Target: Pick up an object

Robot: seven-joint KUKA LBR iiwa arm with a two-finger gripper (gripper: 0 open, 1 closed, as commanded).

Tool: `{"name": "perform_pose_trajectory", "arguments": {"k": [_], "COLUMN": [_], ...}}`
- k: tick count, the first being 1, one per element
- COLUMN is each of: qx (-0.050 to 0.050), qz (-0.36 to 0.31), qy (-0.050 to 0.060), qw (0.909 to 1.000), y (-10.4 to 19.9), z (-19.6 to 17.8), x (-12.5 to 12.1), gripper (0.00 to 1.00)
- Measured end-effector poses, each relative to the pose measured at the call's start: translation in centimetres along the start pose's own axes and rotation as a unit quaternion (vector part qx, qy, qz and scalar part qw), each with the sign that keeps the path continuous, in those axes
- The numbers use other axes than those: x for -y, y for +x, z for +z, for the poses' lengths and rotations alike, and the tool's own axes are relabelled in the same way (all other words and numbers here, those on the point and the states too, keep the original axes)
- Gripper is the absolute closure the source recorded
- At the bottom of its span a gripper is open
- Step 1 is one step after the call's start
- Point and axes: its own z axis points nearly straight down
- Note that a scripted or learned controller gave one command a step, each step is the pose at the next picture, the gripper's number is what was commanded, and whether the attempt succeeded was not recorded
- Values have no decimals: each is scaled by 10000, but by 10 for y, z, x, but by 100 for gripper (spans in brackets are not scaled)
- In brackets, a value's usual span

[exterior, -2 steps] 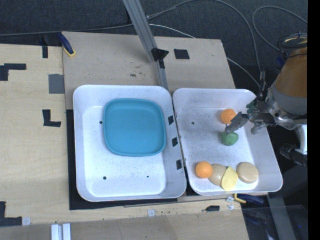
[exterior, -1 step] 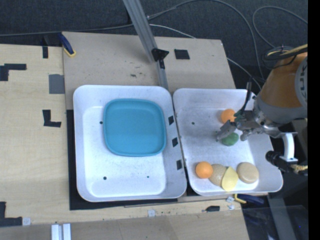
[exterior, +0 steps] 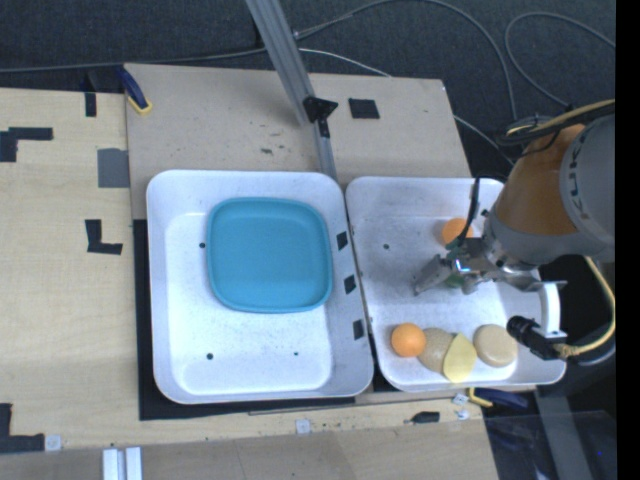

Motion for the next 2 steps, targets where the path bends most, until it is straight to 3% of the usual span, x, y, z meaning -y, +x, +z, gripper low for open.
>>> {"name": "perform_pose_trajectory", "arguments": {"k": [1, 2], "qx": [8, 14], "qz": [2, 4], "qy": [-26, -41], "qw": [10000, 10000], "y": [0, -1], "z": [31, 19], "x": [0, -1], "gripper": [0, 100]}}
